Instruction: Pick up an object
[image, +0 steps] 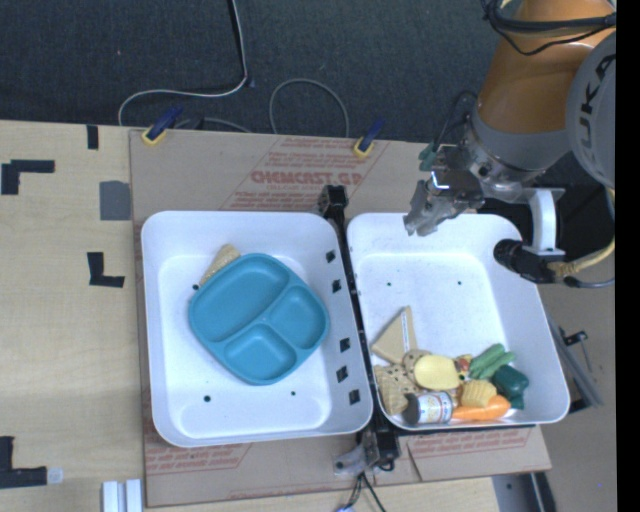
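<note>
1. Above the far rim of the right bin (520, 330), in the camera view, the gripper (428, 218) hangs with nothing between its fingers; whether they stand wide or narrow I cannot tell.
2. Toy food (445, 380) lies heaped in that bin's near corner, well apart from the gripper.
3. A blue divided plate (258, 318) sits in the left bin (165, 300).
4. By my judgement the pick has not begun: reaching, closing and lifting all remain.
</note>
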